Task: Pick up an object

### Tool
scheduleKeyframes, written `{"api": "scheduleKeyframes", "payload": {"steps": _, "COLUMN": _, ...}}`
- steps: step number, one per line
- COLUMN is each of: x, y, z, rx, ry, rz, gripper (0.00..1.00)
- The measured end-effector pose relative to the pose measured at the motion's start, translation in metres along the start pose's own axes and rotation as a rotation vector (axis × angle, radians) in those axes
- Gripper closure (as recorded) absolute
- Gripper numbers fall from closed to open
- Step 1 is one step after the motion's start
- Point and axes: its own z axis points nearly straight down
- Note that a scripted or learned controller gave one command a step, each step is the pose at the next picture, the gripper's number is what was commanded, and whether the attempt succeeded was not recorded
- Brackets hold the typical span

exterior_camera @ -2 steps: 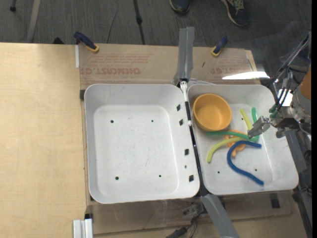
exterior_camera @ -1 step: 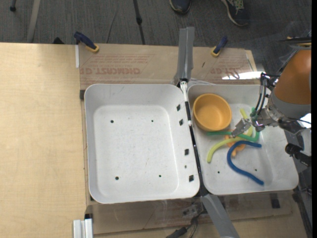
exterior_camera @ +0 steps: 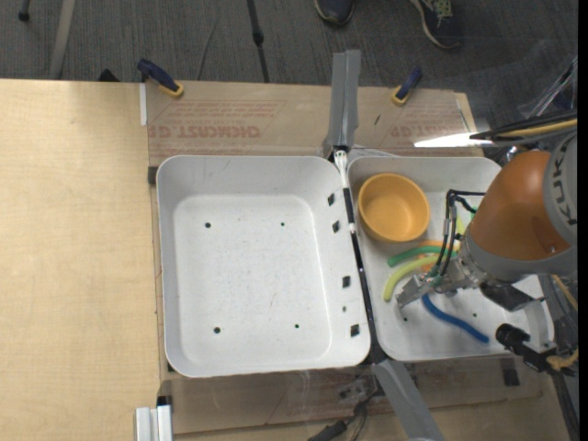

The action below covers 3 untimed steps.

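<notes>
End effector (exterior_camera: 415, 289): low in the right bin (exterior_camera: 404, 338), down among loose items, presumably set there to attempt a grasp; whether its fingers are apart or closed, or have hold of anything, cannot be told, the metal tip being small and partly hidden under the orange-banded wrist. Candidate objects, all in that bin: a yellow-green strip (exterior_camera: 398, 278) touching or just beside the tip and likeliest the target, a green strip (exterior_camera: 413, 254) just beyond it, a blue piece (exterior_camera: 452, 321) just on the near side, an orange bowl (exterior_camera: 393, 208) further off toward the far rim. Left bin (exterior_camera: 170, 246) lies well apart across the divider on the worktop (exterior_camera: 73, 246).
</notes>
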Motion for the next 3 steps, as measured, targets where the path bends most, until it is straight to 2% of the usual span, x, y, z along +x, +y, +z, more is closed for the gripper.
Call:
{"api": "scheduleKeyframes", "payload": {"steps": 1, "x": -0.013, "y": 0.065, "z": -0.003, "rx": -0.003, "ry": 0.001, "rz": 0.241, "gripper": 0.0}}
{"api": "scheduleKeyframes", "payload": {"steps": 2, "x": -0.013, "y": 0.063, "z": -0.01, "rx": 0.006, "ry": 0.004, "rz": 0.24, "gripper": 1.0}}
{"api": "scheduleKeyframes", "payload": {"steps": 3, "x": -0.085, "y": -0.016, "z": -0.133, "rx": -0.002, "ry": -0.003, "rz": 0.294, "gripper": 1.0}}
